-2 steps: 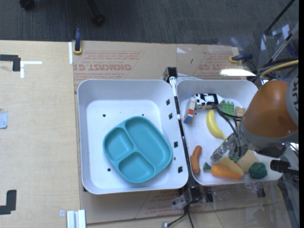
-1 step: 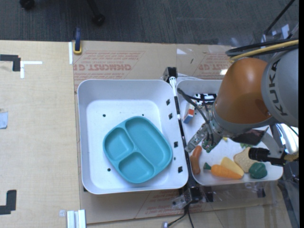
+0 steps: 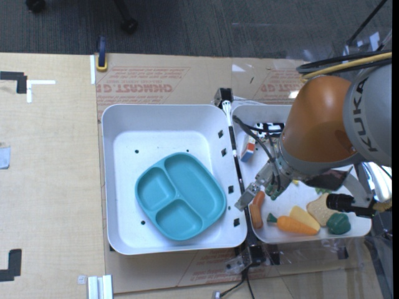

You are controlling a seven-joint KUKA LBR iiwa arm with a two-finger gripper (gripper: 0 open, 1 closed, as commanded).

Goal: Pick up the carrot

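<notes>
Lower right of the frame, nearest the bottom edge: the carrot [image 3: 298, 225], orange with a small green top at its left end, lies on its side on the floor of the right bin [image 3: 262, 234], close to that bin's lower wall. Nothing grips it.

Just beside it, right and above: a pale yellow wedge-shaped piece [image 3: 304, 215], touching or nearly touching the carrot; a tan, bread-like piece [image 3: 320, 209]; a dark green rounded item [image 3: 338, 223] at the far right.

Left of the carrot, near the bin's left wall: a reddish-orange sausage-shaped item [image 3: 256, 212], lying roughly upright in the frame.

Directly above that item: the gripper [image 3: 254, 195], hanging low inside the right bin next to the dividing wall. Its fingers show a slight gap, and I see nothing between them. It stands apart from the carrot, to the carrot's upper left.

Right centre: the arm [image 3: 324, 126], its orange band and grey housing covering much of the right bin. A black cylinder [image 3: 346, 202] juts out below it, over the tan piece.

Middle of the right bin's left side: a small white, blue and red box [image 3: 248, 151], with dark cables [image 3: 249, 129] trailing over it.

Centre-left: the left bin [image 3: 118, 167], holding a teal three-compartment tray [image 3: 181, 195], set askew.

Upper part of the frame: brown cardboard sheeting [image 3: 156, 83] under the bins, pale wooden bench [image 3: 50, 167] at left, a yellow-and-blue clamp [image 3: 101, 55], then dark carpet [image 3: 187, 11].
</notes>
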